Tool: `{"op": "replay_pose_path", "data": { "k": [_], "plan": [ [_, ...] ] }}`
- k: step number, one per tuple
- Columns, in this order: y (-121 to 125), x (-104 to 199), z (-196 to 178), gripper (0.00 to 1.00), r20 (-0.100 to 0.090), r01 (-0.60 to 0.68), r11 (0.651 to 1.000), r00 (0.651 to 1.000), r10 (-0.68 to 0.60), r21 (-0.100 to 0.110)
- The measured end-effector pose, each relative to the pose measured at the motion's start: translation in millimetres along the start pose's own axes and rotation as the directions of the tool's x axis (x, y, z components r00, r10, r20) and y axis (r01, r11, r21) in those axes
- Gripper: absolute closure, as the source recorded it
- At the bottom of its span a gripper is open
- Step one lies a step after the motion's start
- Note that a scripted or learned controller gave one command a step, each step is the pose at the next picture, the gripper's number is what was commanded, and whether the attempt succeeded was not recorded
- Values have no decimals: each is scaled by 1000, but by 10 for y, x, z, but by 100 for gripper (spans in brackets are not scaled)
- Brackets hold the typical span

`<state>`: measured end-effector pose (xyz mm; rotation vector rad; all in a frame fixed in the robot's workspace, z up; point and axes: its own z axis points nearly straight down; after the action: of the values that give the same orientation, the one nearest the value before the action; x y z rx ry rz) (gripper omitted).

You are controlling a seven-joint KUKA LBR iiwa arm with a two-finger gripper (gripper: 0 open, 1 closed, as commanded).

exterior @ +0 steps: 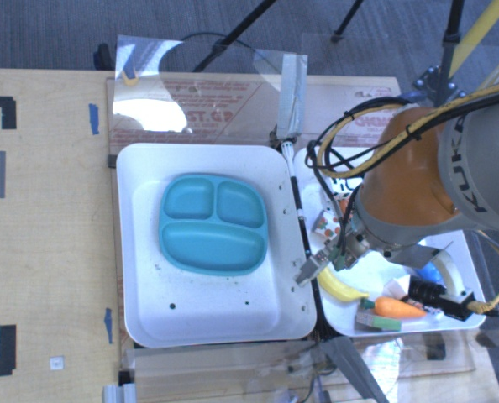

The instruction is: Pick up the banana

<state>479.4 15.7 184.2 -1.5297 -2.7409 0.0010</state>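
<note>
Camera view, lower right of frame: we log the arm [417, 170] over the right bin [451, 326], "KUK" legible on its grey housing at the right edge. Left bin [140, 225] holds a blue divided tray [213, 225]. The banana [340, 288] lies just below the gripper [321, 263], near the right bin's left wall, long axis running upper left to lower right. We cannot tell the gripper's opening. An orange carrot [398, 308] lies right of the banana. Faint red print on the upper panel is unreadable.
</note>
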Motion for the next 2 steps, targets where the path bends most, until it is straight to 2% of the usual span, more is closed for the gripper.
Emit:
{"op": "replay_pose_path", "data": {
  "k": [1, 2],
  "plan": [
    [8, -9, -97, 100, 1, -1, 1000, 1000, 1, -2],
    [183, 289, -215, 100, 4, 16, 1000, 1000, -16, -5]
  ]
}}
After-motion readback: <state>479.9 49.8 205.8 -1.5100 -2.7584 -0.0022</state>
